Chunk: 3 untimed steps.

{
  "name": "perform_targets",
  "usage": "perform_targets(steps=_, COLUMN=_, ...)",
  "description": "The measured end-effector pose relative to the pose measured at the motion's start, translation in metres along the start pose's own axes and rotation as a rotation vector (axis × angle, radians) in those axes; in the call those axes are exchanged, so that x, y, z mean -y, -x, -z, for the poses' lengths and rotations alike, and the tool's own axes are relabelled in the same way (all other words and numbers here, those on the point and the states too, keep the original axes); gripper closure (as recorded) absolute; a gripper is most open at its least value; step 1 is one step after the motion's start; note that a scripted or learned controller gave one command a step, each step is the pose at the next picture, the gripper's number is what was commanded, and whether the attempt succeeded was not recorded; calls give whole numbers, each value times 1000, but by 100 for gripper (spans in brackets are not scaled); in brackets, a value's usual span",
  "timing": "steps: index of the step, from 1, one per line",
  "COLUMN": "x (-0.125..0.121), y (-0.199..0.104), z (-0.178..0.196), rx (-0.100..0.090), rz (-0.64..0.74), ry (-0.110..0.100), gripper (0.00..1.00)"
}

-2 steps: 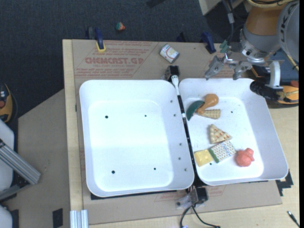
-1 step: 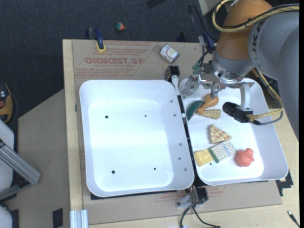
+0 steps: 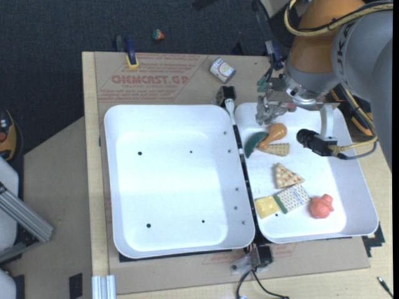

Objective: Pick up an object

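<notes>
The tool (image 3: 269, 112) hangs in the upper right of the frame, low over the far end of the right bin (image 3: 355, 185), just above and to the left of an orange carrot-like toy (image 3: 274, 131). Whether its grip is wide or narrow I cannot tell; the metal parts blur together against the white floor.

The candidates all lie in that right bin: the orange toy with a dark green piece (image 3: 252, 143) at its left, a waffle-patterned piece (image 3: 277, 148) touching it below, then a cracker wedge (image 3: 287, 176), a yellow block (image 3: 266, 206), a checkered piece (image 3: 293, 197) and a red toy (image 3: 320, 207) toward the lower right. The left bin (image 3: 124, 185) sits beside it.

The likely trouble is crowding. The orange toy, green piece and waffle piece touch, so a descent there could pinch two together or nudge one aside. The tool is also close to the ridge where the bins meet, and a strike on that rim would spoil the try. The flat pieces look hard to get under.
</notes>
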<state>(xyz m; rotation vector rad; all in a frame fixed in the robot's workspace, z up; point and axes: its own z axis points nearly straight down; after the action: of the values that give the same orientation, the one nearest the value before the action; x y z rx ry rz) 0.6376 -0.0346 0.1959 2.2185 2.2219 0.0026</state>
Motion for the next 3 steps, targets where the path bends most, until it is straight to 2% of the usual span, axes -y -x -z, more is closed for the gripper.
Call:
perform_targets(steps=1, x=-24, y=-69, z=128, rx=-3, rz=7, ry=16, gripper=100)
perform_targets(steps=2, x=-30, y=-112, z=259, rx=-3, rz=6, ry=17, gripper=100)
perform_targets(steps=3, x=16, y=3, z=325, rx=5, rz=-14, ry=10, gripper=100)
